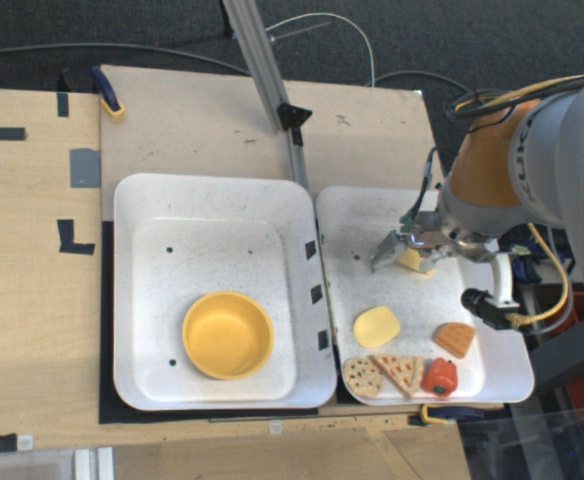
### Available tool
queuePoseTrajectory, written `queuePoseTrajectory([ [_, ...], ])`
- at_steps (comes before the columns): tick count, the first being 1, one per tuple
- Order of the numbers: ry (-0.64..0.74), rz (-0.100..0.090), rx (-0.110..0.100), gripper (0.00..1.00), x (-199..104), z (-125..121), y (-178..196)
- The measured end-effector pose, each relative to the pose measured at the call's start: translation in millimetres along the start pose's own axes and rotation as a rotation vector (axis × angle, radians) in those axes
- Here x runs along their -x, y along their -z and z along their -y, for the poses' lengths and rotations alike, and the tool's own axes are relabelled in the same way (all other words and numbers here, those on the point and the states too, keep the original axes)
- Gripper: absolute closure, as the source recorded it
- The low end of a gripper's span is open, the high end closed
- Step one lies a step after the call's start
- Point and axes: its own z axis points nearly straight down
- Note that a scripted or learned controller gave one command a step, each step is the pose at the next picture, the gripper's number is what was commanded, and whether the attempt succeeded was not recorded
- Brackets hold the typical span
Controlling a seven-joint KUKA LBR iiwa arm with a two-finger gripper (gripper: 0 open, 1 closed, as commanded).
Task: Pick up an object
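The grey arm with its orange band reaches in from the right edge of the frame, and its gripper (404,250) hangs low over the upper middle of the right bin (344,218), fingers spread, with one grey finger (383,252) angled left. A small pale yellow block (412,261) lies just beside the fingers, not visibly clamped between them. Lower in that bin sit a pale yellow slice (376,326), a brown bread-like piece (454,339), a round cracker (362,376), a wedge of toast (399,372) and a red pepper-like piece (439,376), all crowded near the bottom rim. The left bin (142,208) holds a yellow bowl (228,335). A metal pole (260,53) slants down from the top centre.
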Motion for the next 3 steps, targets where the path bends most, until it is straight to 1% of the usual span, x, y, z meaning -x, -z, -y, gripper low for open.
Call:
queuePoseTrajectory([
  [1,0.002,0.002,0.007,0.0,-0.4,-0.3,-37.7],
  [2,0.002,0.0,0.007,1.0,-1.1,-0.4,-26.4],
  [3,0.001,0.001,0.012,1.0,-4.0,3.8,35.1],
])
